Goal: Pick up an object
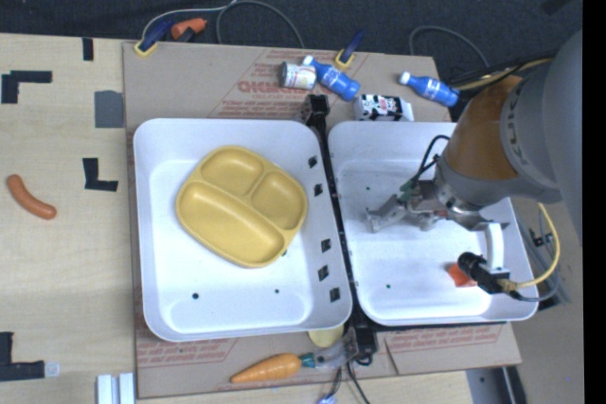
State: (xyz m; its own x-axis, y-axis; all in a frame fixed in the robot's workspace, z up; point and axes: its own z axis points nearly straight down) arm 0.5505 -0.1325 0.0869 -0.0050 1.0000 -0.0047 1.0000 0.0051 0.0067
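Observation:
My gripper hangs low inside the right bin, near its middle, on the orange-banded arm that comes in from the right. Nothing can be seen held in it. A small red-orange object lies on the right bin's floor near the front right corner, well to the right of the gripper and partly behind a black part of the arm. A yellow divided plate lies in the left bin.
Behind the bins lie a white can, two blue bottles and a black-and-white item. A carrot rests at the front edge. A sausage lies far left on the bench.

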